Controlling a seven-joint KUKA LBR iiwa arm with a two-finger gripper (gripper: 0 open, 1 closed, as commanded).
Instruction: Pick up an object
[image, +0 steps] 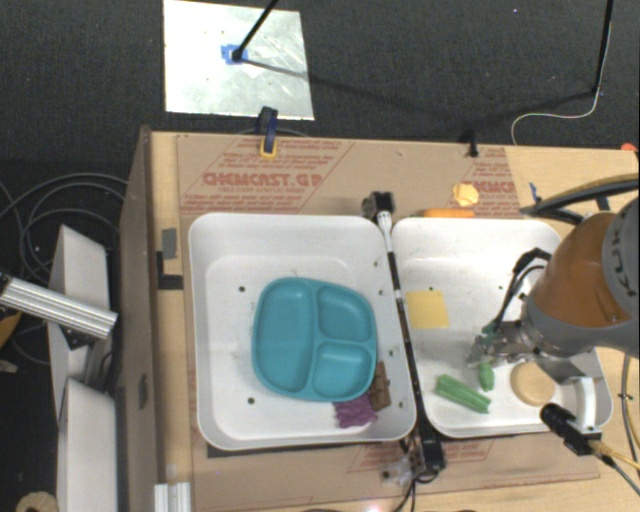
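In the left bin (215, 300) lies a teal divided plate (315, 338), with a purple piece (352, 411) and a brown piece (381, 388) at its lower right edge. In the right bin (450, 245) a yellow square (429, 308) lies near the divider. A long green piece (462, 392) lies just left of and below the gripper (487, 352) (a smaller green piece (486, 376) sits right under it). Whether its fingers are apart or together cannot be told. A tan disc (530, 383) lies to the right.

Lighting even and fairly bright from overhead. White bins (300, 240) near overexposed, with mild glare. Reflective sheet (238, 60) at top shows glare. Shadows soft and short. Overall focus slightly soft; fine detail grainy.
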